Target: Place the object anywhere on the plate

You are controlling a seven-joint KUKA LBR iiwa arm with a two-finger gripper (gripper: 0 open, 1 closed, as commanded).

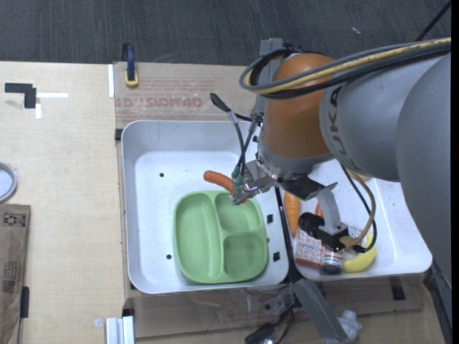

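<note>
Nearest the camera, along the front of the right bin point(401, 264): a banana point(361, 258), a small dark bottle point(330, 265) and a printed packet point(310, 248), close together. Just behind, a second orange carrot point(292, 208) by the dividing wall. In the left bin point(143, 192): a green three-compartment plate point(215, 239) toward the front. At its far edge, the gripper point(240, 192), low over the plate rim; open or closed, cannot tell from this angle. Immediately behind and to the left of the gripper, an orange carrot point(217, 180) on the bin floor, just off the plate, one end hidden by the gripper. Above, the grey arm point(387, 113) with orange band point(301, 106). Farthest back: a blue-and-yellow clamp point(129, 63) on the cardboard sheet point(179, 95).
</note>
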